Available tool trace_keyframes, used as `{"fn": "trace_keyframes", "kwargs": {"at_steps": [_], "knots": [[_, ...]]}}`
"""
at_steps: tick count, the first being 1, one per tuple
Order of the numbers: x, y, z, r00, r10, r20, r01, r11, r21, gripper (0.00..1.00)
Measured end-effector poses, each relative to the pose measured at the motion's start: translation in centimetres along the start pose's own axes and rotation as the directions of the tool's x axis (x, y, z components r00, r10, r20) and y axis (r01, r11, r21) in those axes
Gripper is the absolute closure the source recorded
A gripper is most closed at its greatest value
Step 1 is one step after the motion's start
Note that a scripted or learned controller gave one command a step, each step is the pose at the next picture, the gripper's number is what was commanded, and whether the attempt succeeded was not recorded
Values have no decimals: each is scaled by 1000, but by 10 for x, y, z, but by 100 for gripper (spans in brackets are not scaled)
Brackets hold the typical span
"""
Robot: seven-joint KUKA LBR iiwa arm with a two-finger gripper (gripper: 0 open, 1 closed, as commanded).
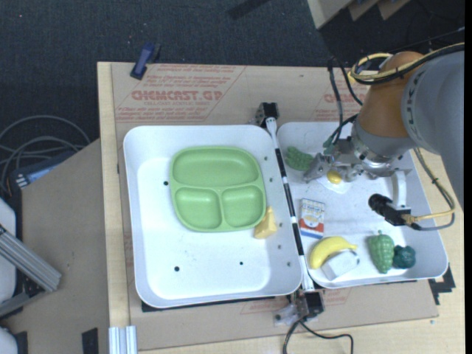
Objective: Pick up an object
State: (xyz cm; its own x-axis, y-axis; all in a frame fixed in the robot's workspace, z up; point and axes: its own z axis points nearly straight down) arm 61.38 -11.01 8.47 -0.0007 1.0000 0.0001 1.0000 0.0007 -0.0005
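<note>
The two-finger gripper [335, 169] sits low in the right white bin [435, 260], at a small yellow-and-white object [336, 179]; its opening cannot be determined. A leafy green piece [298, 158] lies just left of it. A yellow banana [330, 249] lies near the front wall. The left white bin [140, 220] holds a green three-compartment plastic tray [218, 186].

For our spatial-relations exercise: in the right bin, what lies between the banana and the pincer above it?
In the camera view, a small white card with red and blue print lies between the banana and the pincer, on the right bin's floor.
</note>
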Motion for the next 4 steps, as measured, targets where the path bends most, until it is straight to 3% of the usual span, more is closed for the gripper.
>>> {"fn": "trace_keyframes", "kwargs": {"at_steps": [1, 2, 3, 4], "knots": [[19, 50, -13, 1000, 0, 0, 0, 1000, -2, 0], [-31, 8, -4, 1000, 1, 1, -1, 1000, -7, 0], [11, 33, -4, 1000, 0, 1, 0, 1000, -9, 0], [-45, 53, -48, 1000, 1, 2, -1, 1000, -4, 0]]}}
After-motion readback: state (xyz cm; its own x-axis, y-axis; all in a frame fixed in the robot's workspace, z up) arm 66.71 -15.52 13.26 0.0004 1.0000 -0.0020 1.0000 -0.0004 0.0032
